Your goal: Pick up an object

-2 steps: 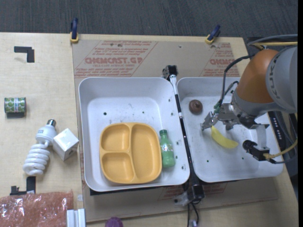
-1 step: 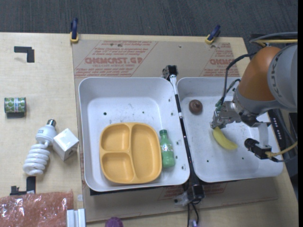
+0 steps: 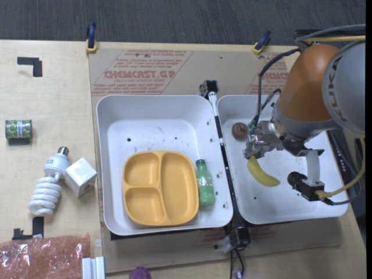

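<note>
While tool [image 3: 254,150] hovers, one banana [image 3: 262,174], one brownish, perhaps round object [image 3: 239,130]

The arm [image 3: 343,80] is a thick, rounded grey body with a broad glossy orange band [image 3: 311,83] above the wrist and part of the orange "KUKA" lettering on its grey shell. Black cables loop along its side, and a yellow cable curves away low down. The claw [image 3: 256,147] is a small cluster of silver metal parts with a green spot.
</note>
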Available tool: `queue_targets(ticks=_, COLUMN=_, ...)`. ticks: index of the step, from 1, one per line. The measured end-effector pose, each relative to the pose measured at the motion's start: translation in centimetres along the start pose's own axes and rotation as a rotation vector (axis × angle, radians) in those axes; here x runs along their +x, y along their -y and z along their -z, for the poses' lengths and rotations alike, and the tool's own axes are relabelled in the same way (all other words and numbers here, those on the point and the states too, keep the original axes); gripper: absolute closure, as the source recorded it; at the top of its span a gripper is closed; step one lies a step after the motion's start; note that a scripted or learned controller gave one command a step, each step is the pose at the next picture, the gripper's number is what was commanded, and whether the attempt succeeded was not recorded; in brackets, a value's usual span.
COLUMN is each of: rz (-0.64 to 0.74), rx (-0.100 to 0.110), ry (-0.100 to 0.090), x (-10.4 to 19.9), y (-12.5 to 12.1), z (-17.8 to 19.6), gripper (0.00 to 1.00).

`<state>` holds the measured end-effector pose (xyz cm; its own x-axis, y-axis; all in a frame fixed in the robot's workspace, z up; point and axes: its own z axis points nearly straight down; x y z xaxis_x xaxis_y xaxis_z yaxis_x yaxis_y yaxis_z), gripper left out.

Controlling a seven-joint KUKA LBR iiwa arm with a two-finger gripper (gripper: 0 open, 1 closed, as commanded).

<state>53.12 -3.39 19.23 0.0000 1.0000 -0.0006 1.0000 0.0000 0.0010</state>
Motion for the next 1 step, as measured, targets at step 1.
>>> queue_targets(ticks=1, rz=0.002, rx=0.000, ry=0.000, x=1.56, y=-2.10, z=0.94, gripper=1.00)
